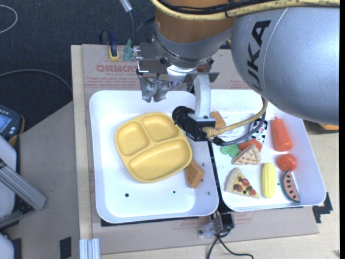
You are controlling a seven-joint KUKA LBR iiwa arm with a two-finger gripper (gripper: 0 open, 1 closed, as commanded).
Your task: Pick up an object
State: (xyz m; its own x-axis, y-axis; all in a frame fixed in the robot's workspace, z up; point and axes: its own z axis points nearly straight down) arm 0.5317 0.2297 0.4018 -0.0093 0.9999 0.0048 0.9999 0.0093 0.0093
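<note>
My gripper (154,93) hangs over the far edge of the left bin (102,144), just beyond the yellow divided plate (153,144). Its two grey fingertips stand close together with nothing showing between them. A brown waffle piece (194,175) lies by the plate's near right corner. The right bin (312,166) holds toy food: a pizza slice (241,183), a corn cob (268,179), a watermelon slice (291,186), a tomato (287,161), an orange-red carrot (280,134), a sandwich triangle (248,156) and a green piece (230,150).
The arm's big grey and orange body covers the top of the view and the far part of the right bin. A white bracket (202,99) and a black hose (186,122) hang over the wall between the bins. Bare white floor shows in the left bin's near part.
</note>
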